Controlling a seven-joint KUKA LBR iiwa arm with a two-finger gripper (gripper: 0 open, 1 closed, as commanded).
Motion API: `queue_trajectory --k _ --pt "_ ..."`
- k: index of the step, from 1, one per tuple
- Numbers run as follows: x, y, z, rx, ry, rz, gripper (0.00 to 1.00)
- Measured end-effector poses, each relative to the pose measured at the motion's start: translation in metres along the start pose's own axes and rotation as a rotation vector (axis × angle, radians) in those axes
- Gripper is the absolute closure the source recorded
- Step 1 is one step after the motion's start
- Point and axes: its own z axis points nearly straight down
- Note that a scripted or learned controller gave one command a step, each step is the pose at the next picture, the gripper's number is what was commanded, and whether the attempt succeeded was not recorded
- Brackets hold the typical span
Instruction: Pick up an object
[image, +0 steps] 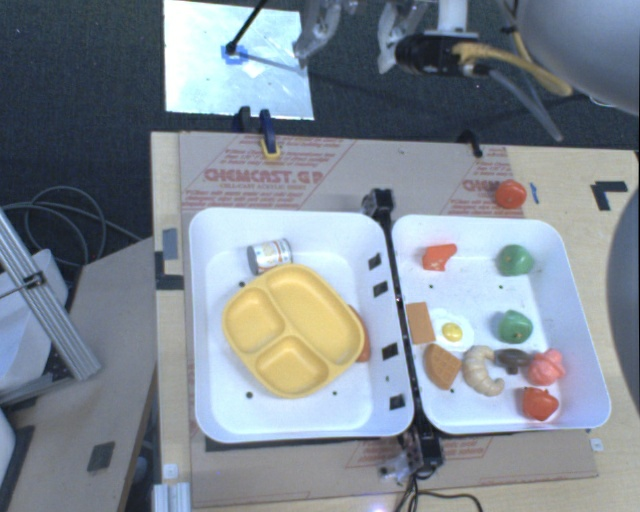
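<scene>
Nearest me, an orange-red toy (540, 403) sits in the right bin's (585, 300) front corner, beside a pink piece (546, 366) and a croissant (482, 369) whose long axis runs front to back. Two green pieces (515, 260) lie behind them. My left bin (215, 300) carries a yellow divided tray (292, 329), turned diagonally, and a small can (269, 255) lying on its side, pointing left-right. Both bins rest on a cardboard-covered desk (330, 170) over dark carpet. My gripper (345, 35) hangs high beyond the bins, fingers spread, holding nothing.
</scene>
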Motion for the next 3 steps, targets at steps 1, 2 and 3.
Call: queue_trajectory --k 1,2,3 --pt "0.040 0.000 0.007 0.002 0.000 0.003 0.00" --pt "0.038 0.000 -0.005 -0.001 0.000 0.002 1.00" --pt "0.038 0.000 -0.005 0.000 0.000 0.001 0.00"
